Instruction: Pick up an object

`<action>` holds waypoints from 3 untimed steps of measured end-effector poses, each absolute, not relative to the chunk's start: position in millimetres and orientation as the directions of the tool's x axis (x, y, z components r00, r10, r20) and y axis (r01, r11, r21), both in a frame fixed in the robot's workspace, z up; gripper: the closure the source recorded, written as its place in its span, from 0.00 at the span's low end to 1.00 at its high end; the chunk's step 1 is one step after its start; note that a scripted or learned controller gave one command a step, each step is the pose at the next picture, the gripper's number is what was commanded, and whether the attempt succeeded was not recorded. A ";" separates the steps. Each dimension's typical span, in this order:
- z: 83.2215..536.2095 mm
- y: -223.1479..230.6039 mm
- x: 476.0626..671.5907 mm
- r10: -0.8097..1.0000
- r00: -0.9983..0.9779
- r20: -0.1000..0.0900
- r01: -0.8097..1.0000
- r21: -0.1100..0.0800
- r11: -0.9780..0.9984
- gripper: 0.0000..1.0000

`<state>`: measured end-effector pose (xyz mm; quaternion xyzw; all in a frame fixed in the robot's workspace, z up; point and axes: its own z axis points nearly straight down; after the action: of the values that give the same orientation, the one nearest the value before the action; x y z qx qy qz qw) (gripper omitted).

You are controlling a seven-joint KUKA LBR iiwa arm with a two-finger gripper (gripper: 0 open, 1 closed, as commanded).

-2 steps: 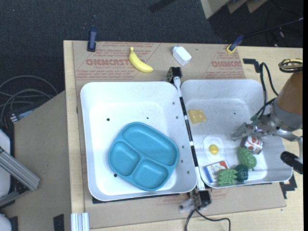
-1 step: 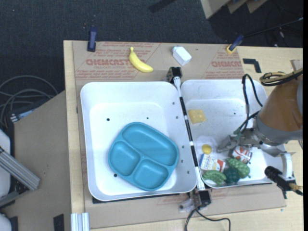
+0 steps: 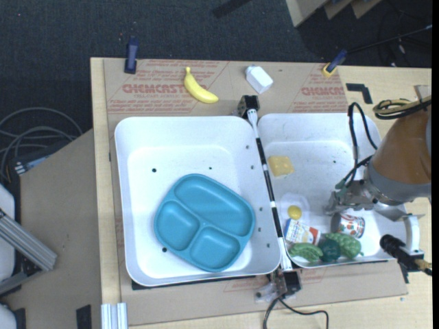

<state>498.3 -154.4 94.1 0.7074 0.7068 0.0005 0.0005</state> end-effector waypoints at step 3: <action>91.7 -213.0 545.7 1.000 0.000 0.000 1.000 0.000 0.000 0.00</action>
<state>545.7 -213.0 91.7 0.7071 0.7071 -0.0002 0.0001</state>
